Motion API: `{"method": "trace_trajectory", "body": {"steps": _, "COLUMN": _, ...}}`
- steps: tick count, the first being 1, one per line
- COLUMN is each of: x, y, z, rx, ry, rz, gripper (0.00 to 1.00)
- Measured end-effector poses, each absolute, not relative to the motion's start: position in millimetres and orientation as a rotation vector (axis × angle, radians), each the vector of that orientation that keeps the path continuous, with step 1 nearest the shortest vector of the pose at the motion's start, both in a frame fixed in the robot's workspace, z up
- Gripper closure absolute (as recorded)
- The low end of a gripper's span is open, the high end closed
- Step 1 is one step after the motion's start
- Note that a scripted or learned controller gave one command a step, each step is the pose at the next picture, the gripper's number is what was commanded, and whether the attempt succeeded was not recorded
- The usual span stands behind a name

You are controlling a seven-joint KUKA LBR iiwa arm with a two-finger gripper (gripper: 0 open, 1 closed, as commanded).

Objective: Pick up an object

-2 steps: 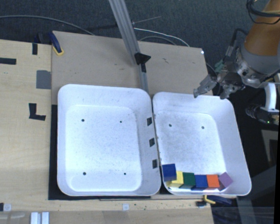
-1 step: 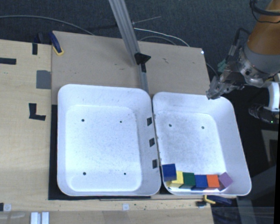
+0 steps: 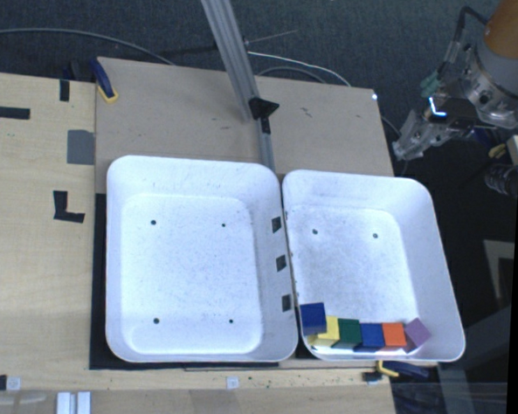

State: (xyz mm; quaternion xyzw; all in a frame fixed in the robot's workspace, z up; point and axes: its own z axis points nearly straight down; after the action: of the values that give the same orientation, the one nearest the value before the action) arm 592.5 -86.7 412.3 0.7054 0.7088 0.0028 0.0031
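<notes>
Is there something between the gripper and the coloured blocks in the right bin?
Nothing visible does. The gripper is beyond the right bin, at its far corner; the blocks lie in a row along its near wall, with bare bin floor between.

bins [image 3: 195, 176]: white plastic, speckled | bench [image 3: 28, 258]: pale wood, matt | pole [image 3: 230, 42]: probably metal

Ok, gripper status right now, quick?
Gripper: up at the far right, outside the right bin; nothing seen between its fingers, open or shut cannot be told.

Metal pole [image 3: 236, 59] leans over the wooden bench [image 3: 28, 258].
</notes>
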Motion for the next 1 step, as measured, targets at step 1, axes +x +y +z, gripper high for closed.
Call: {"method": "trace_trajectory", "body": {"steps": 1, "x": 572.2, "y": -165.9, "z": 442.8, "rx": 2.225, "ry": 2.211, "rz": -0.002, "gripper": 1.00}}
